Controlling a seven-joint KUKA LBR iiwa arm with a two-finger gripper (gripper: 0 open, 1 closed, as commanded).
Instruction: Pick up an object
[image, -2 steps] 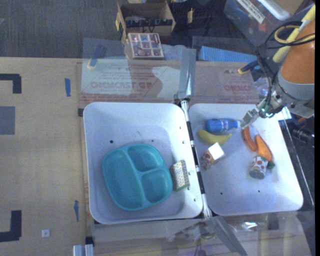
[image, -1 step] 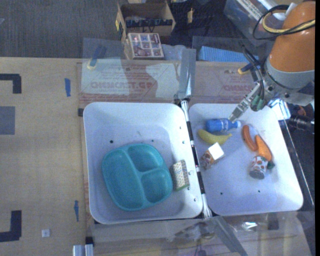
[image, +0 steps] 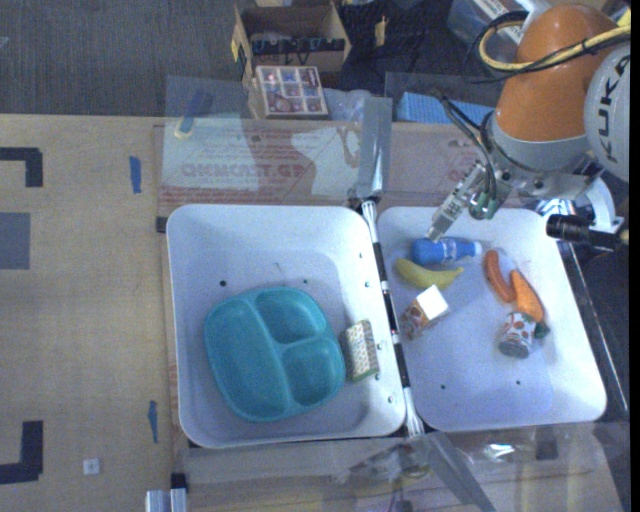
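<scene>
Target — blue bottle (image: 447, 249) lying flat | looks light, rigid, slick plastic; grip across its middle | gripper (image: 443, 222) just above — its state: cannot tell

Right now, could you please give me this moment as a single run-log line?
phase: reaching | gripper: over right bin, just above blue bottle | held: nothing visible | nearby: banana, carrot | left bin: teal tray

Cool, even light fills the scene. The white bins (image: 270, 225) look washed out. Details are soft and slightly blurred.
</scene>
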